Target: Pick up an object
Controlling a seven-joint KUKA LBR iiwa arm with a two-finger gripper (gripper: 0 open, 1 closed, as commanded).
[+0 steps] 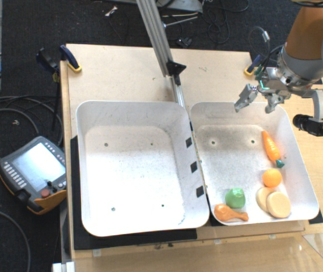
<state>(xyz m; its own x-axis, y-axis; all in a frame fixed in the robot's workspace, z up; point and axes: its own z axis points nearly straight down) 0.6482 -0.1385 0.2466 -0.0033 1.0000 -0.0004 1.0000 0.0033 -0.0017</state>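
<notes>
Camera view — pincer open above carrot.

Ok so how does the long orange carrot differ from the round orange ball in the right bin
The long orange carrot is slender and tapered, while the round orange ball is compact and spherical. The carrot carries a green tip at its lower end; the ball is plain orange all over. The carrot lies nearer the tool, the ball farther from it. Both share the orange colour and rest in the right white bin.
</notes>
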